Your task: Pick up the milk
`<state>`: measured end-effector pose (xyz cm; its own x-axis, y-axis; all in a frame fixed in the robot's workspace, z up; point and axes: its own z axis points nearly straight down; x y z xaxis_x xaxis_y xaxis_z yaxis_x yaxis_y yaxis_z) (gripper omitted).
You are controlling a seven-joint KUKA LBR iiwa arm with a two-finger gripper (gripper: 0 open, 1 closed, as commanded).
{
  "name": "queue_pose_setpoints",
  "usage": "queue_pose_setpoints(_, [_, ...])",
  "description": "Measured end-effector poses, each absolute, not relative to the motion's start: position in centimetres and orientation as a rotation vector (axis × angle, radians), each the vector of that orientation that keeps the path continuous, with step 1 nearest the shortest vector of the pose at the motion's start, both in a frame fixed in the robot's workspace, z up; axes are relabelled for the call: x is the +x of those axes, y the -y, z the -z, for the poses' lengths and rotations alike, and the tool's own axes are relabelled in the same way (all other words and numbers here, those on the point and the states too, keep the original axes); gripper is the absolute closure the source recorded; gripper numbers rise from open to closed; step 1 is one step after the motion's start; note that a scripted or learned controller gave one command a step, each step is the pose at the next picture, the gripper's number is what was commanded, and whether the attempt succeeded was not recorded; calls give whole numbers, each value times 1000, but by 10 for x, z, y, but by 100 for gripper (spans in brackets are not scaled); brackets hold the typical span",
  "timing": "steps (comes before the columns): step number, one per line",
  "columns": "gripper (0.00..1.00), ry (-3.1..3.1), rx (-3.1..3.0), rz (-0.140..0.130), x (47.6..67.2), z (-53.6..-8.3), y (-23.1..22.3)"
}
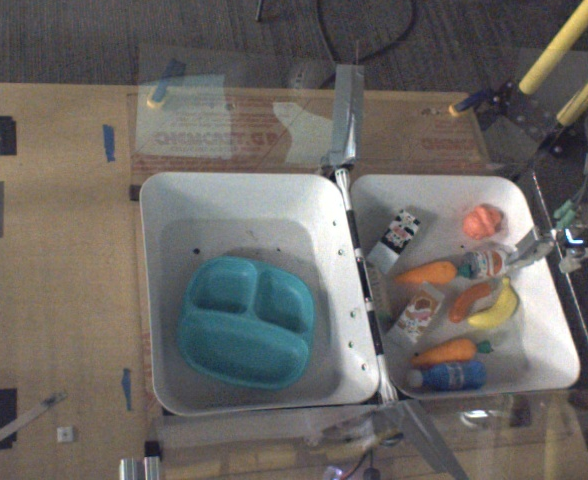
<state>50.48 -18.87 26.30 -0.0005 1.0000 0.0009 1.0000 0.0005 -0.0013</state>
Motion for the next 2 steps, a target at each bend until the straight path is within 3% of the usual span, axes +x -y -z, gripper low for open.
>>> queue_pose_setpoints(1, [0, 2281, -2157, -2, 571, -156, 166])
queue_pose_setpoints(2, [0, 2423, -2014, 7, 546, -89, 126])
